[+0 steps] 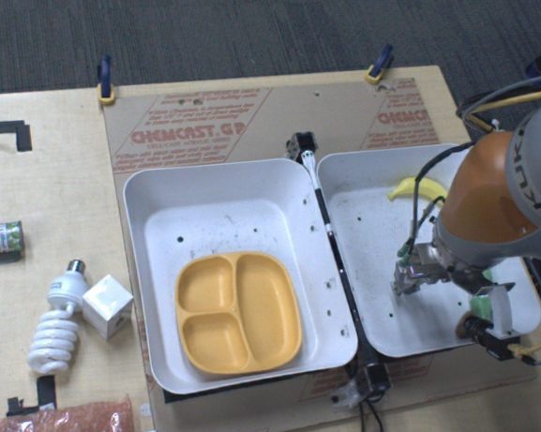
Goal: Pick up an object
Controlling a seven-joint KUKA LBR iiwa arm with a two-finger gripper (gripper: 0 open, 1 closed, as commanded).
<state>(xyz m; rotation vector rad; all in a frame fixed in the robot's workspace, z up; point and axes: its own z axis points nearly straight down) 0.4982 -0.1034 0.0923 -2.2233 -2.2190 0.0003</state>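
Camera view reads "CHEMCAST" on brown board (192,123); claw (412,278) low in right bin (368,249), its grip unclear

Two white bins (149,221), one yellow divided plate (238,312), one banana (415,188), one bulb (56,328), one can (2,239).

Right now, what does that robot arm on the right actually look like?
The arm is bulky and rounded: grey casing with dark lettering, then a broad orange band above the wrist. Black and yellowish cables loop along it down to a small metallic gripper.
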